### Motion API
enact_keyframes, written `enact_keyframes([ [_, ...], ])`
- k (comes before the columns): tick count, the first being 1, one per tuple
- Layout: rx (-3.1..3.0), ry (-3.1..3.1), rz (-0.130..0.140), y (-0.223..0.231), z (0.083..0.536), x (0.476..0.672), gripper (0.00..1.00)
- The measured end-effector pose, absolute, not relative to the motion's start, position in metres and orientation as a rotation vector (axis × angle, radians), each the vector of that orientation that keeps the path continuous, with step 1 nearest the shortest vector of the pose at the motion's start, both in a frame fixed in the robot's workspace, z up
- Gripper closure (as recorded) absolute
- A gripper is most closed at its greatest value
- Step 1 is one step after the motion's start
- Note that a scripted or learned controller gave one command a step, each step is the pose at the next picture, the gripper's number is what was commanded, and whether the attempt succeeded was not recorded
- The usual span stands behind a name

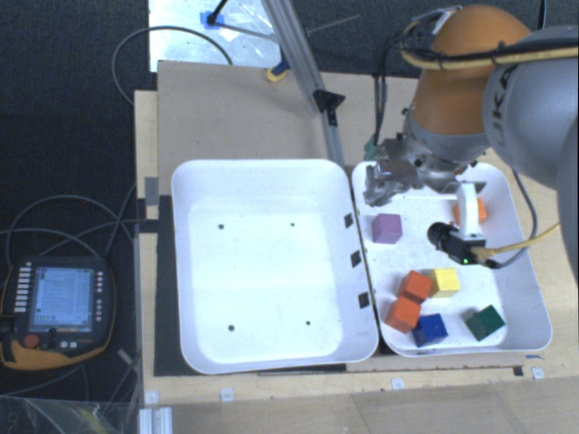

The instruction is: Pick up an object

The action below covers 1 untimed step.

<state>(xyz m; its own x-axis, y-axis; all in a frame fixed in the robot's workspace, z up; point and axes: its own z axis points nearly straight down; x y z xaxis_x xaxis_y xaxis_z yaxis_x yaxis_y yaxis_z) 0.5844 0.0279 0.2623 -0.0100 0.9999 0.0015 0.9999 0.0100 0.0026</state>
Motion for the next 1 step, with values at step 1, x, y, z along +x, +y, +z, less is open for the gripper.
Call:
enact_keyframes([
  [1, 2.210, 2.235, 0.004, 0.0873, 0.2481, 0.5893, 1.00],
])
